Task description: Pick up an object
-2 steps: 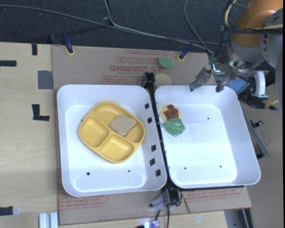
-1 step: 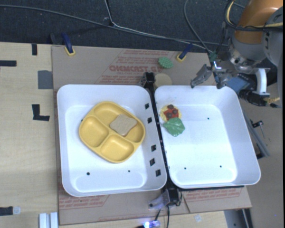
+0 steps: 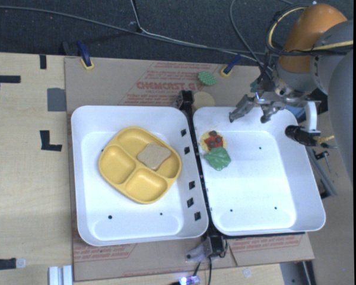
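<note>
Spanning the bench, a cardboard sheet (image 3: 166,82) lies under two shallow white bins set side by side. The left bin (image 3: 86,218) holds a yellow divided plate (image 3: 121,171), which sits tilted toward the middle of the bin, and a tan slice of toast (image 3: 153,155) rests across the plate's right compartments. The right bin (image 3: 296,212) has its floor mostly bare; at its far-left corner, close to the wall shared with the other bin, lie two small toy foods touching each other: a green leafy piece (image 3: 218,158) nearer the viewer and a yellow piece with red and dark spots (image 3: 213,140) just beyond it. The grey arm with its orange band (image 3: 311,25) reaches in from the far right. Its gripper (image 3: 251,109) hangs over the far rim of the right bin, fingers spread apart with nothing between them, well to the right of the toy foods. A small green object (image 3: 206,77) sits on the cardboard beyond the bins.
</note>
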Robot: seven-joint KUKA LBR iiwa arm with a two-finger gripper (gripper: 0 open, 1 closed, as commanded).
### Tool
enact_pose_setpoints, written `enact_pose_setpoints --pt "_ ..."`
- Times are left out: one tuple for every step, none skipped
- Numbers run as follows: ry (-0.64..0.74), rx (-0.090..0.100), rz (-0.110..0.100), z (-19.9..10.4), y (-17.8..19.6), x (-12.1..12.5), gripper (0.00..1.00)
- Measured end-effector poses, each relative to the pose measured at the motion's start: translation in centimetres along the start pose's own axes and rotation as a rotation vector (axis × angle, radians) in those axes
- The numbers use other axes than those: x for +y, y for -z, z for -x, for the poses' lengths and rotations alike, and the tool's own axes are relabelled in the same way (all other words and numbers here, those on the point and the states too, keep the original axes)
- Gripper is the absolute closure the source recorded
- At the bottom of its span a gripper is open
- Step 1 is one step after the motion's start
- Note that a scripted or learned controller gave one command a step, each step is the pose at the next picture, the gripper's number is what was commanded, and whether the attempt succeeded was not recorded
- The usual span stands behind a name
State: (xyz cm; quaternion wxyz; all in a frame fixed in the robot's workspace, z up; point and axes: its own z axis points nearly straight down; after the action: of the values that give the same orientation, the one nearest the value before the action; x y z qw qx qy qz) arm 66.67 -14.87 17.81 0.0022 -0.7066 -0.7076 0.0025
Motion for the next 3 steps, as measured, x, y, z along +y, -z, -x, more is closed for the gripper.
enact_pose_setpoints --pt "0.001 -0.001 0.003 -0.3 -4.3 -0.1 0.0" --pt "0.0 -0.003 0.01 -0.3 -9.3 0.1 0.0" --pt "0.002 -0.003 0.012 -0.4 -8.0 0.2 1.0"
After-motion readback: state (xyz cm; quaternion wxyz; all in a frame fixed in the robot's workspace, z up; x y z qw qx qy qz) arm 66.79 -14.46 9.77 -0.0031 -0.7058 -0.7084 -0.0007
